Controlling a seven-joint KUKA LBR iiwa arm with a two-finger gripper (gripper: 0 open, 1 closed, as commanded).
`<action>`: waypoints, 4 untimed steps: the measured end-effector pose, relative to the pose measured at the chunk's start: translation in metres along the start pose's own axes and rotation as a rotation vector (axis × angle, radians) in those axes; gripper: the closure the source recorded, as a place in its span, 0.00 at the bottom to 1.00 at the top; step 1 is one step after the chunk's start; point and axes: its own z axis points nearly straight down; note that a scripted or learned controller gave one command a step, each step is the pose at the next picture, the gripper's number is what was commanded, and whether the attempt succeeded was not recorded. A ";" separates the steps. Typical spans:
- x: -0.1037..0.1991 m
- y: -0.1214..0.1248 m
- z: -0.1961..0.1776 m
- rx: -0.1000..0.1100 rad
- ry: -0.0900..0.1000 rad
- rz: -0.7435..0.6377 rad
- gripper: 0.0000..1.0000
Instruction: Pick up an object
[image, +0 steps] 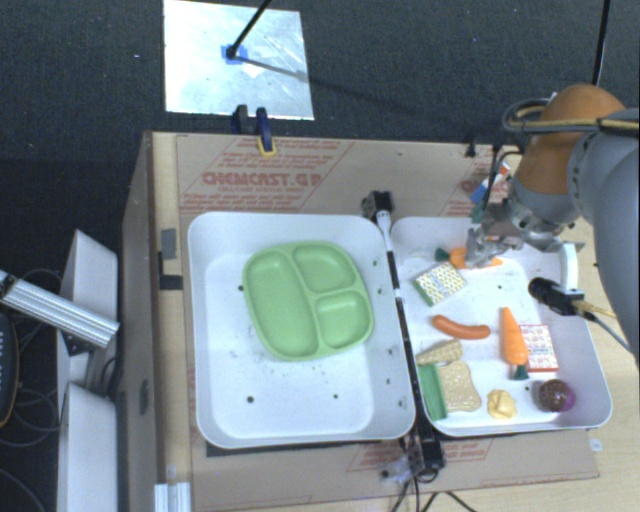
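Over the right bin (590, 395), the arm (reaching from the right) lowers its fingers (480, 252), spread unclear.

Matt green plastic tray (305, 298), smooth white plastic bins (215, 330), brown cardboard bench sheet (300, 175)

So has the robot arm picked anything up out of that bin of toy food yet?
Not visibly. The grey arm's two-finger gripper is down at the right white bin's far edge, beside a small orange piece. Nothing is lifted; the orange carrot and other toys lie there. Grasping and raising remain.
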 end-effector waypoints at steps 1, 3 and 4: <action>0.000 0.000 0.000 0.000 0.000 -0.001 0.00; -0.019 0.010 0.006 -0.017 0.007 -0.013 1.00; 0.027 -0.026 -0.076 -0.034 -0.003 -0.004 1.00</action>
